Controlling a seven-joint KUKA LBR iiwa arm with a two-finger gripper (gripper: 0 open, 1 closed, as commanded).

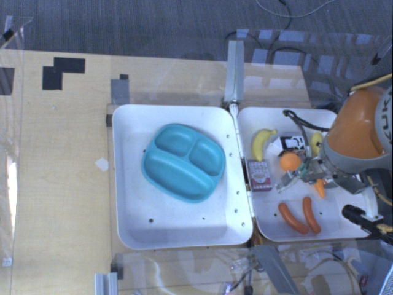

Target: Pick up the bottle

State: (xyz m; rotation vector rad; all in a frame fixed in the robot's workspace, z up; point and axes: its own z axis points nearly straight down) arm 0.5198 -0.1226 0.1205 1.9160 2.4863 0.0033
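Right bin (344, 226): hand (293, 178) low (near orange (290, 161)).

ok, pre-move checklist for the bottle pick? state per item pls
1. Bottle located: cannot tell. Nothing in the right bin reads clearly as a bottle; the arm covers part of it.
2. Gripper position: ok, low over the right bin, beside the orange ball.
3. Gripper holding anything: cannot tell, too small and blurred.
4. Clutter near gripper: not ok. Banana, small box, two sausages and a carrot piece crowd the spot.
5. Left bin: ok, holds the blue divided plate, apart from the work area.
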